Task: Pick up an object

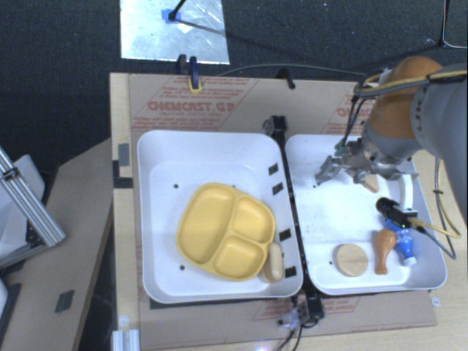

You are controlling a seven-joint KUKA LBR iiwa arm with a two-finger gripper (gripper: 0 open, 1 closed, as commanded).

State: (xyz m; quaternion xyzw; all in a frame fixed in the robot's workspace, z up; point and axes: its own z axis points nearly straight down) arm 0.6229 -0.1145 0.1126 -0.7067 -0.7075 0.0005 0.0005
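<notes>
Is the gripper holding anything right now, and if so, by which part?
Nothing shows between the fingers of the gripper. It hovers over the upper part of the right bin, apart from the wooden disc and the wooden drumstick near the front.

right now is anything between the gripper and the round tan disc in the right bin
Nothing visible. The gripper hangs over the right bin's far end; bare white floor separates it from the round tan disc near the front edge.

My gripper [344, 168] hung over the rear of the right bin [322, 218]. Along that bin's front lay a disc [352, 259], a drumstick [382, 249] right of it, then a marker [398, 225]. The left bin [157, 196] held a tray [223, 230], a bun [274, 262] touching its front right corner.
</notes>
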